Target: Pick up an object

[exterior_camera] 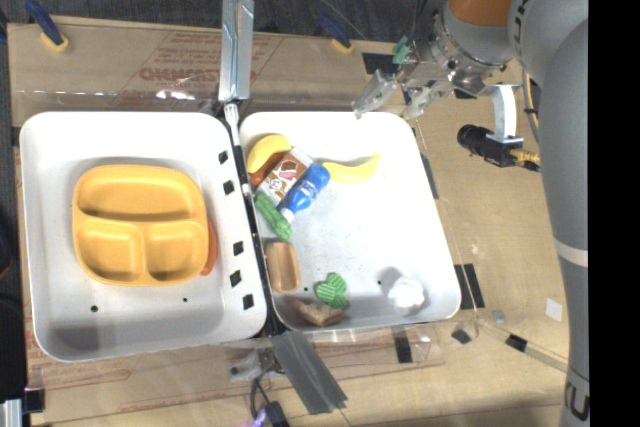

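My gripper (393,99) hangs over the far rim of the right bin (440,245), its two pale fingers spread apart with nothing between them. Below it in that bin lie a yellow banana (354,169), a blue-and-white bottle (303,190), a second yellow fruit (266,152) and a brown-red packet (283,177). A green item (273,216), a tan block (282,265), a green curly toy (332,290), a brown lump (318,315) and a white ball (405,293) lie nearer the front.
The left bin (40,295) holds a yellow divided tray (143,220). A metal bar (236,45) stands behind the divider between the bins. Cardboard covers the bench around both bins. The grey arm (550,115) fills the right side.
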